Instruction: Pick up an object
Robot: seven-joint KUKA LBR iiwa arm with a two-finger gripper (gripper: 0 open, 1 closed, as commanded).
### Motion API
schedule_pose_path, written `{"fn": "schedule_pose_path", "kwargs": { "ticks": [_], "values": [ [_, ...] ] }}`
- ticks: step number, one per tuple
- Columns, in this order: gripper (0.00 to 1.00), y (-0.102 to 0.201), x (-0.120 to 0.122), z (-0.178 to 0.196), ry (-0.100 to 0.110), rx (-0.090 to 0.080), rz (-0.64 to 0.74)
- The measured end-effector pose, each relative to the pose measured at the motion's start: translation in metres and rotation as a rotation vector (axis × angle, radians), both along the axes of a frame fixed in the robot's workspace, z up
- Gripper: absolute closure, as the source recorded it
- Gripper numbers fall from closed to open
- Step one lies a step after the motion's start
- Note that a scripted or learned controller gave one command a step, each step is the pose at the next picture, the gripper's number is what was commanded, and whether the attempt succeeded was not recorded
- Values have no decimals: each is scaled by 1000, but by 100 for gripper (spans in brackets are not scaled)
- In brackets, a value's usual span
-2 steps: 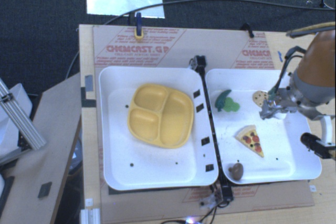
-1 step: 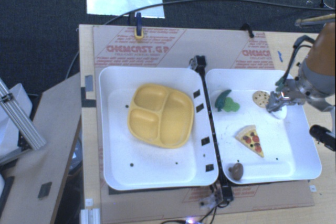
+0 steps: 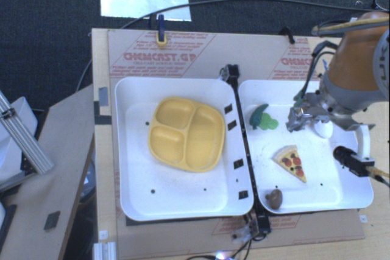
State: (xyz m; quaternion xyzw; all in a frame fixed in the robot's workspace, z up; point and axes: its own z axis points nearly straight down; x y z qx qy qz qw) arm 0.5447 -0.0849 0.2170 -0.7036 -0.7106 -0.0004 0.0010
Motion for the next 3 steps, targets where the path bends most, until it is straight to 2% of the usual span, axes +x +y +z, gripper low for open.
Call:
{"fn": "schedule_pose_path", "kwargs": {
  "ticks": [1,2,3],
  "values": [
    [100,64,-5,3,1,1,1],
    [100,111,-11,10,0,0,0],
    [100,159,-15,-2,2,-1,0]
  ]
}}
